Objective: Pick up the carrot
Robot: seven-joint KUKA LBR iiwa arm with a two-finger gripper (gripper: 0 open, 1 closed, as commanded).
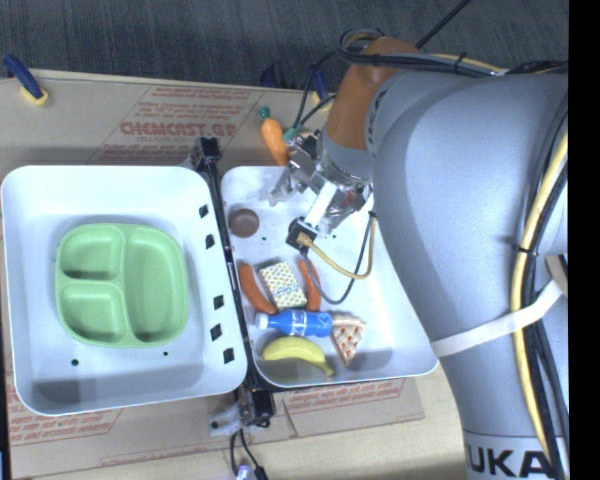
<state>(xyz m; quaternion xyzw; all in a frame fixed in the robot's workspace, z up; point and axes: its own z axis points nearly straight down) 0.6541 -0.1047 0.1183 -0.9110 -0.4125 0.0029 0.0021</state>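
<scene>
I see the carrot [273, 140] at upper centre of the frame, a short orange tapered cone with a green stub on top; it sits just above the back rim of the right bin [400, 343], apparently raised; the gripper [292, 153] is right against its lower right side, metallic and angular; I cannot tell whether the carrot is actually between anything, contact point too small and cluttered.

The arm [470, 208] is a smooth matte grey cylinder filling the right half of the frame, with a glossy orange band [352, 103] above the wrist; black cables loop over the top, a yellow cable [342, 268] curls down into the right bin, and a white strap crosses the lower arm.

The right bin is shallow white plastic with rounded corners; inside: a small brown round disc [244, 222] at its upper left, a reddish sausage [251, 287] lying lengthwise, a checkered square block [282, 283] just beside it, a second orange-red elongated piece [311, 283] on the block's other side, a blue bottle [298, 322] with white cap lying flat, a yellow curved banana [297, 355] below it, and a triangular pizza slice [347, 338] touching the bottle's right end.

The left bin [30, 268] is the same white plastic; it holds a pale green tray [123, 284], rounded, three compartments.

The worktop [160, 118] is covered with brown printed cardboard; black clips [209, 153] sit between the bins.
</scene>
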